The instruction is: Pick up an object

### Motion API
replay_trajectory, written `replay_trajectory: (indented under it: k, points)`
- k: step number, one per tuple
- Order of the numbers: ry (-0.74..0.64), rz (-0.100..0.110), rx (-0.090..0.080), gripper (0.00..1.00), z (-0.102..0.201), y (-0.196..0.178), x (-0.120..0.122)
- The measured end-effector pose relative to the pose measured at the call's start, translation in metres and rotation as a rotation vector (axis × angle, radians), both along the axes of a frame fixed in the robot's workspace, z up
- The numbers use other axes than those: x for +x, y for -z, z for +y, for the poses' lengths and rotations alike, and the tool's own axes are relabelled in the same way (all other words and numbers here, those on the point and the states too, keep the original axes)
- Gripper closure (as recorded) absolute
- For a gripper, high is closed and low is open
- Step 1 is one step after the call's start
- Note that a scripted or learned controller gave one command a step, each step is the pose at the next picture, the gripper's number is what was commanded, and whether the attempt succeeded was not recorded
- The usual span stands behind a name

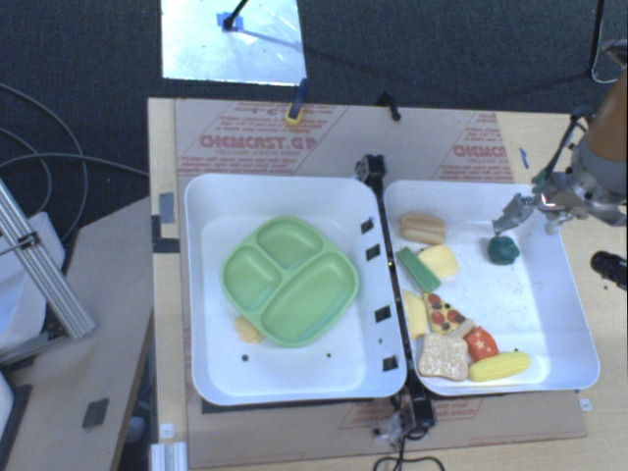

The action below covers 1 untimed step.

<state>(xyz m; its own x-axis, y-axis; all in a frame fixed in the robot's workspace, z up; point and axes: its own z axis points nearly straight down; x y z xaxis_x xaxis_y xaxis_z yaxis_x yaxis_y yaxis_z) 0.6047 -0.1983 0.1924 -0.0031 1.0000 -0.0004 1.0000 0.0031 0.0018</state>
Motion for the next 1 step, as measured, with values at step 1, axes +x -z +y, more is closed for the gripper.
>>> replay_trajectory:
  k: [1]
  points:
    - [0.003, 0.007, 0.002, 0.00, -0.0079, 0.1139, -0.0129]
